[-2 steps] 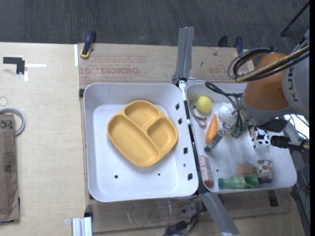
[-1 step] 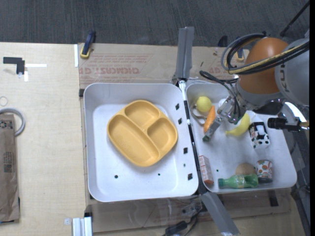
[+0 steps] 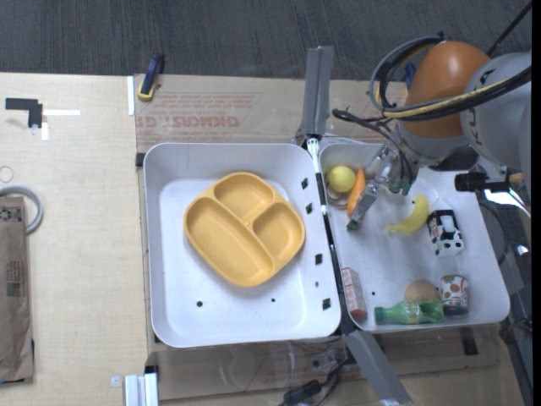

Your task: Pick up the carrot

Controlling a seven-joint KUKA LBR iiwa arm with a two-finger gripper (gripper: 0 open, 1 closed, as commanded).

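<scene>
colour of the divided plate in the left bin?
Yellow-orange all over, no pattern. The divided plate shows plainly in the camera view.

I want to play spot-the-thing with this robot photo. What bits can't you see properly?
- Two-finger gripper, camera view: too small and blurry to tell if its fingers are open or closed.
- Small orange carrot: its lower end is hidden by the gripper.
- Round beige item: partly behind the green plastic bottle, so I can't tell what it is.
- Little red and white carton: its print is too small to read.
</scene>
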